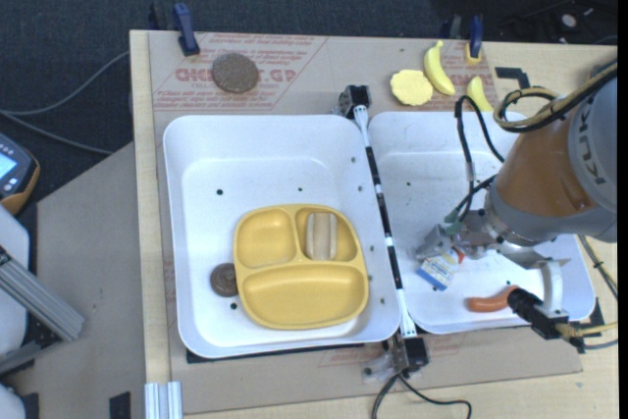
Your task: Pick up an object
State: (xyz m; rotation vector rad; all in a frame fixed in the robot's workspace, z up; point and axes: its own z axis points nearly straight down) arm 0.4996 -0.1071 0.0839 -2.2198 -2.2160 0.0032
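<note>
Over the right bin (579, 294), the gripper (444, 250) hangs just above a small packet (438, 272), seemingly lining up a grab, jaw state impossible to tell.

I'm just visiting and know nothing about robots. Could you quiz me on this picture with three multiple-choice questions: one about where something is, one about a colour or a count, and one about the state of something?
1. Where does the yellow divided tray lie?
A. in the left bin
B. in the right bin
C. on the bare board behind the bins

2. How many compartments does that tray have?
A. two
B. three
C. five

3. In what state is the tray's upper right compartment?
A. covered with a lid
B. filled with water
C. holding a pale roll-shaped item

Answers:
1. A, the tray sits on the floor of the left bin, while the arm works over the right bin.
2. B, two small compartments lie above one long one.
3. C, the pale roll-shaped item lies inside that compartment, uncovered.
</note>
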